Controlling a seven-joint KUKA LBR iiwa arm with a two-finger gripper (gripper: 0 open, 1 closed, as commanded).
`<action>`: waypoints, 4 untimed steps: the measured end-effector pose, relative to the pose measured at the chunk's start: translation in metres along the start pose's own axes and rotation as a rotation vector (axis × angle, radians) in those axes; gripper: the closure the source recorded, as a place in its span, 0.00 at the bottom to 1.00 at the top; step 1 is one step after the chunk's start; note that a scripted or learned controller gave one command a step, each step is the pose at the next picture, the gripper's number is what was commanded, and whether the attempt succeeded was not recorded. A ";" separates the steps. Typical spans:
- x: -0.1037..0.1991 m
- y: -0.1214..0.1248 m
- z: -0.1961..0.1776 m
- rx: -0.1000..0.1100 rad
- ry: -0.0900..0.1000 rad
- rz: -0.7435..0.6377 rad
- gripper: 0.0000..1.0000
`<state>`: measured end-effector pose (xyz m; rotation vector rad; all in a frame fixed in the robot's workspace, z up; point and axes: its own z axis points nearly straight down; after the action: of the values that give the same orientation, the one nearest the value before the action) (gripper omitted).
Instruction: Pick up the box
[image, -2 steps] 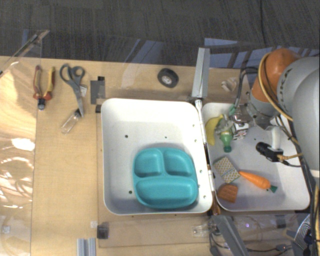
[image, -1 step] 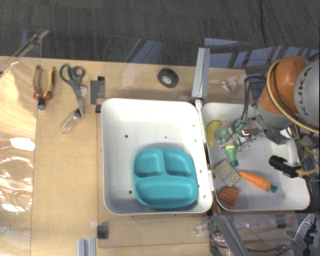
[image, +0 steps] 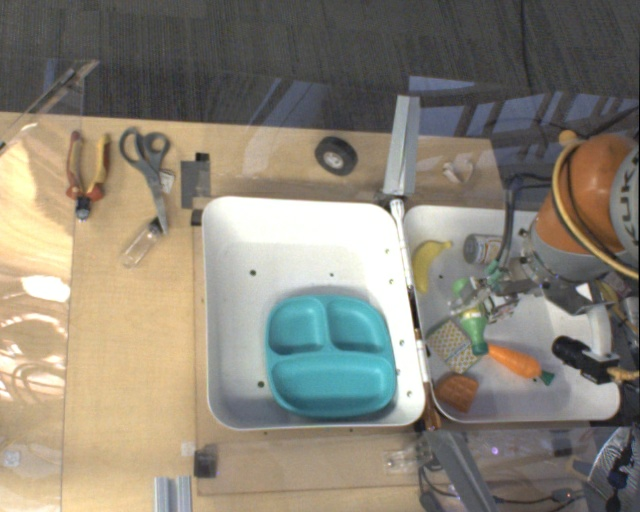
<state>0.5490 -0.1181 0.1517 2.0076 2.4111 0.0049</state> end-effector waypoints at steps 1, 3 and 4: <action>-0.047 0.006 -0.062 -0.001 -0.002 0.065 0.00; -0.039 0.044 0.062 -0.009 -0.004 -0.024 0.00; -0.064 0.091 0.051 0.075 0.029 -0.082 0.00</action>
<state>0.6504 -0.1643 0.1015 1.9493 2.5463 -0.0581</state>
